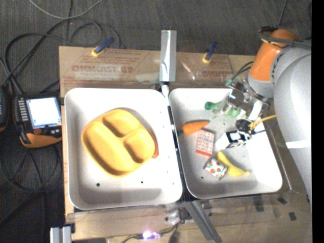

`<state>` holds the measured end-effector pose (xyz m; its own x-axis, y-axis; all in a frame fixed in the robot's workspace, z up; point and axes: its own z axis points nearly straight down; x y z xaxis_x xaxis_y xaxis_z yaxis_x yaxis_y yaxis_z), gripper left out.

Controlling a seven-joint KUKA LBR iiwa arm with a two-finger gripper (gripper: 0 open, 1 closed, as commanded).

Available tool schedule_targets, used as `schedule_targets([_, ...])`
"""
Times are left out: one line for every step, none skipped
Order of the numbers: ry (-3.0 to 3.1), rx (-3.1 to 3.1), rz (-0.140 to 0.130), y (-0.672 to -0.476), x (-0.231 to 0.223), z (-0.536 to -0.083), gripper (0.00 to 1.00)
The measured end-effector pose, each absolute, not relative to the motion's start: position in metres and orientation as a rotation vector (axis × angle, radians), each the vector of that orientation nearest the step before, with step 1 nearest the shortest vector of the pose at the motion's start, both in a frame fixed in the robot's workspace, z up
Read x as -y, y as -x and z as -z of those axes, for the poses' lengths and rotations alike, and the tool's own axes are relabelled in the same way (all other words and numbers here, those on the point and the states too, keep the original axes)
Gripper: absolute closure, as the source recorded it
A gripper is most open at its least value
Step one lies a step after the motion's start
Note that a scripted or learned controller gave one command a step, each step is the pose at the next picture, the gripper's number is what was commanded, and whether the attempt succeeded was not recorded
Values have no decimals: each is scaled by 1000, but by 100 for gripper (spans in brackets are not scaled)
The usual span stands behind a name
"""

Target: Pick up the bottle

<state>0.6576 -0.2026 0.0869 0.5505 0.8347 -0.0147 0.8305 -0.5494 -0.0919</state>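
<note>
Camera view: green bottle (218, 107) lies directly beside the tool (237, 101).

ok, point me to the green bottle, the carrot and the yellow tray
green bottle (214, 106), camera view, on its left end in the right bin.
carrot (195, 127), camera view, on its orange body.
yellow tray (119, 142), camera view, on its middle, left bin.

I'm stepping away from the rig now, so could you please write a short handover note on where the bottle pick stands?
Gripper: low over the back of the right bin, at the bottle; grasp not confirmed.
Bottle: green, lying on the bin floor near the back wall, partly under the gripper.
Nearby: carrot, small card box, banana.
Left bin: yellow divided tray.
Done: approach.
Left: secure grasp, lift the bottle.
</note>
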Motion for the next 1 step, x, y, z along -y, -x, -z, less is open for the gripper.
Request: schedule_targets([2703, 1454, -94, -658, 202, -95, 100])
